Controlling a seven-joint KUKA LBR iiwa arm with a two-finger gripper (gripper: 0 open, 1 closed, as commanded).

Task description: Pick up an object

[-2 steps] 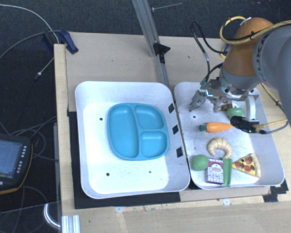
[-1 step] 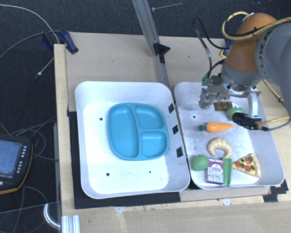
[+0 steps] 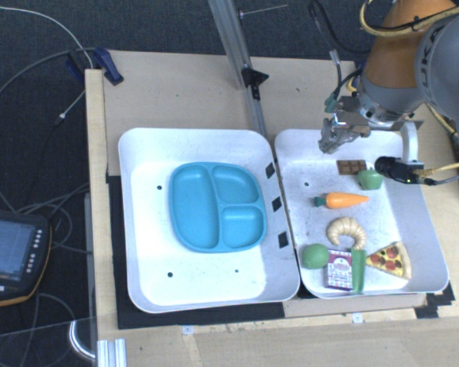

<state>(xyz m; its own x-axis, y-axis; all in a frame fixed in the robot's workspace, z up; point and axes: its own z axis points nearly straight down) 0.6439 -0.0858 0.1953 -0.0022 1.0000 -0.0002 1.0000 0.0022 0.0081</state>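
Dark carpet surrounds a pale wooden bench (image 3: 199, 75), and I am watching it from above through one fixed camera. Two shallow white bins sit side by side on the bench. One, the left bin (image 3: 138, 228), holds a single blue divided plate (image 3: 216, 206) with three compartments. Its neighbour, the right bin (image 3: 427, 235), holds seven small toy foods. My one arm (image 3: 402, 48), grey with an orange band, reaches in from the right and hangs over the far end of the right bin, its gripper (image 3: 335, 140) pointing down just above the bin floor; I cannot tell from here how the gripper is set, and nothing is visibly caught in it. Counting the toys from largest to smallest: one pizza slice (image 3: 390, 260) at the near right corner, one pink packet (image 3: 339, 270) beside it, one croissant (image 3: 346, 230) just above the packet, one orange carrot (image 3: 344, 200), one green ball (image 3: 315, 256) at the near left, one green lime-like piece (image 3: 370, 179), and one brown chocolate bar (image 3: 351, 167). I judge the chocolate bar the nearest candidate: it lies just beside the gripper, toward the near right of it, long axis running left to right across the bin. The carrot lies a little farther toward me, its long axis also left to right, green stem end pointing left.
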